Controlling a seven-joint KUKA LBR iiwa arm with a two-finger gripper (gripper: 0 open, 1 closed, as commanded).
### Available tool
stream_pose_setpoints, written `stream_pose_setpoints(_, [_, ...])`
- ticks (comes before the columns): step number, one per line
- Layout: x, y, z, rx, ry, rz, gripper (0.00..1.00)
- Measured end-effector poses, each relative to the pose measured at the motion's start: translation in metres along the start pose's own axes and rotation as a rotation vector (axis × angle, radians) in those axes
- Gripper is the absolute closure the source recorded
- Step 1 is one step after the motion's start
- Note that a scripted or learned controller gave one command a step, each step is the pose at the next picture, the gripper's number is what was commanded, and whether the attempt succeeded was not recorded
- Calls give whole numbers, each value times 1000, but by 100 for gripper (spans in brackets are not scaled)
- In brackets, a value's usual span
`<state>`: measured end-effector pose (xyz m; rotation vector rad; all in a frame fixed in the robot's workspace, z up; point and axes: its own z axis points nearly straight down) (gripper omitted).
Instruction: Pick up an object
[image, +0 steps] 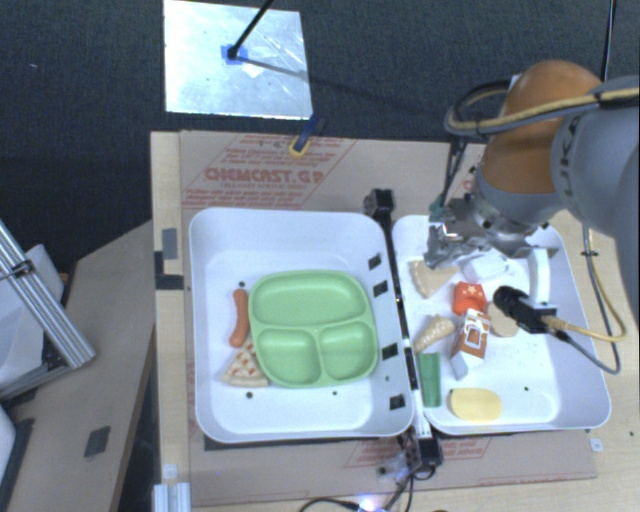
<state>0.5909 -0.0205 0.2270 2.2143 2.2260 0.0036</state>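
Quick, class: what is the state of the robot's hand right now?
Hand: low over the right bin, just above a tan food piece; open or shut cannot be told.

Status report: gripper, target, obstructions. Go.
Gripper low over right white bin, above pale beige wedge. Nothing seen held. Orange block and small carton crowd close by.

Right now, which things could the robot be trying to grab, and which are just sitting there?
Near the arm, in the right bin:
gripper
tan wedge
orange block
small carton
green stick
yellow slab

Just lying about, in the left bin:
green tray
sausage
pizza slice
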Motion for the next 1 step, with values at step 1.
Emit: stream_pose_setpoints(1, [7, -4, -6, 1, 0, -1, 100])
